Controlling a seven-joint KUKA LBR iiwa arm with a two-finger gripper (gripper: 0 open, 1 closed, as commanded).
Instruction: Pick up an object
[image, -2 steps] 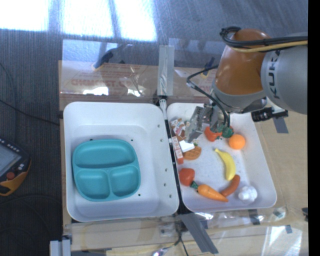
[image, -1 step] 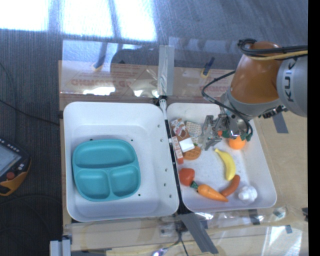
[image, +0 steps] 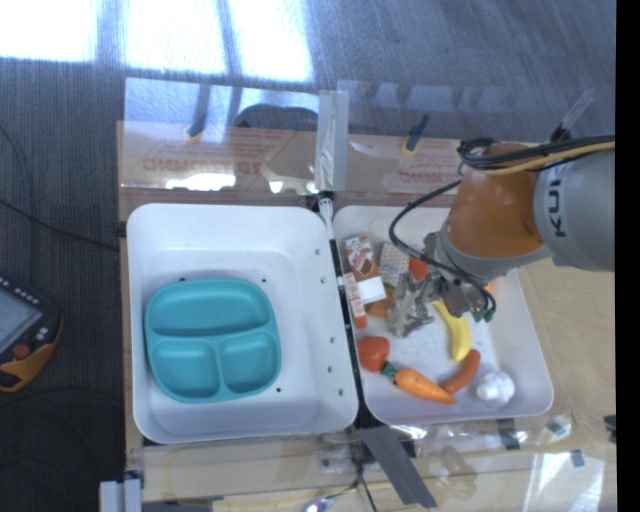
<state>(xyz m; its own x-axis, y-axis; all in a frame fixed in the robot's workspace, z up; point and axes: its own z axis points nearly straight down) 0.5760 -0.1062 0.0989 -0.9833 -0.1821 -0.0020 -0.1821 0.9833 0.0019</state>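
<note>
1. Left bin (image: 300, 225): holds teal divided tray (image: 211, 336)
2. Right bin (image: 530, 370): toy food scattered inside
3. Arm (image: 520, 210) enters from right; gripper (image: 412, 308) low over right bin's centre, finger state cannot tell
4. Banana (image: 457, 335) just right of gripper
5. Carrot (image: 424, 385), sausage (image: 463, 370) and tomato (image: 373, 352) along the near side

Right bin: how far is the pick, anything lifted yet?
Done: the arm has reached into the right bin, claw low among the food toys. In hand: nothing visibly lifted; the carrot, banana and tomato lie on the floor. Left: grasp one and raise it. The teal tray holds nothing.
</note>
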